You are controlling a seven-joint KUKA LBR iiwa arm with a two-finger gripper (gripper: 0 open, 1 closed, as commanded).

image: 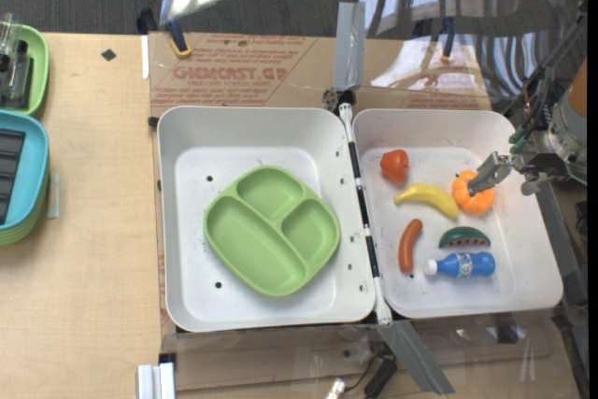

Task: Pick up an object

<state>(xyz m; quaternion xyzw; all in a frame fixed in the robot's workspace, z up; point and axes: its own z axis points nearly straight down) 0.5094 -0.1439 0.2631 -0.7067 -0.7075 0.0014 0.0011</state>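
Arm enters from the right, mostly cut off by the frame edge. End effector (485, 180) sits low in the right bin (533, 294), at the orange fruit (472, 197); its fingers overlap the fruit's upper edge, and whether they are spread or clamped cannot be made out. Nearby in the same bin: banana (425, 196) just left of the fruit, red tomato (395, 164), red sausage (409, 244), watermelon slice (465, 238), blue bottle (462, 265) lying flat. Left bin (187, 285) holds a green divided plate (271, 230). Wooden surface (84, 201) beyond.
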